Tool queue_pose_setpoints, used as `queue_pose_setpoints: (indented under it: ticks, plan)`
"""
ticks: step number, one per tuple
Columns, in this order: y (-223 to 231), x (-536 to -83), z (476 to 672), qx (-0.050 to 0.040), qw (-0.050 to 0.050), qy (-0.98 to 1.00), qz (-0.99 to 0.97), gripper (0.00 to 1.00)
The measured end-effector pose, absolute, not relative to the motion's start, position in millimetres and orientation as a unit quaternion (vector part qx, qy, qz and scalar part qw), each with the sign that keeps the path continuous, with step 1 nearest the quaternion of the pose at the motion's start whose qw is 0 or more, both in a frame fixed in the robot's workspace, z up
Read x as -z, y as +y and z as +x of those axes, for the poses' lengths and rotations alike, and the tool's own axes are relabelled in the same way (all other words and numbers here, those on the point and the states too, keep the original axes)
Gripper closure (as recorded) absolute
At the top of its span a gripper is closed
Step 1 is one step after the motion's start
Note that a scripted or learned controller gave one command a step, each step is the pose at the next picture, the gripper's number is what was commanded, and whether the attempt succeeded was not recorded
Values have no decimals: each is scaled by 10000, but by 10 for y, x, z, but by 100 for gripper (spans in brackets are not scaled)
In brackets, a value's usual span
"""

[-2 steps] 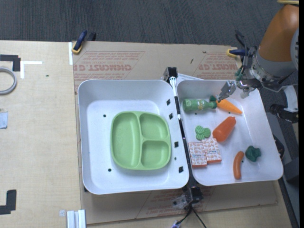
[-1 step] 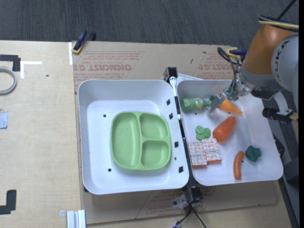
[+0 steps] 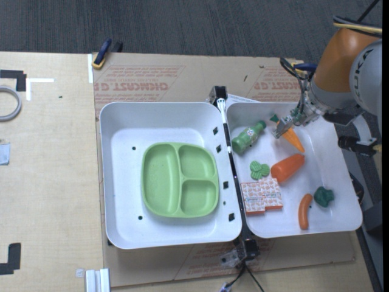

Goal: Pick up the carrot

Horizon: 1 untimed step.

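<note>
The carrot [image 3: 294,140] is a small orange cone in the right bin [image 3: 340,221], near its back. Its thick end points up-left and its tip points down-right. My gripper [image 3: 283,126] comes in from the right and hangs right at the carrot's thick end, touching or nearly touching it. The wrist hides how the grip stands. The arm's orange band [image 3: 340,59] is up at the right edge.
Also in the right bin are a green bottle [image 3: 247,137], a green leafy piece [image 3: 259,170], a larger orange vegetable [image 3: 287,167], a printed box [image 3: 262,198], a small orange sausage [image 3: 304,212] and a broccoli piece [image 3: 324,196]. The left bin [image 3: 115,181] holds a green divided plate [image 3: 180,180].
</note>
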<state>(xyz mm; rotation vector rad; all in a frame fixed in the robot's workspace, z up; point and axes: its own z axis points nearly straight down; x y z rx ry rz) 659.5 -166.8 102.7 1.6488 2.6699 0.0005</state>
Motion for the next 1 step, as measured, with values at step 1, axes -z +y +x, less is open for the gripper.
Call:
queue_pose_setpoints:
  ticks: [1]
  plan:
    - [-1047,-2285,6592,0,10,8046,5938,100]
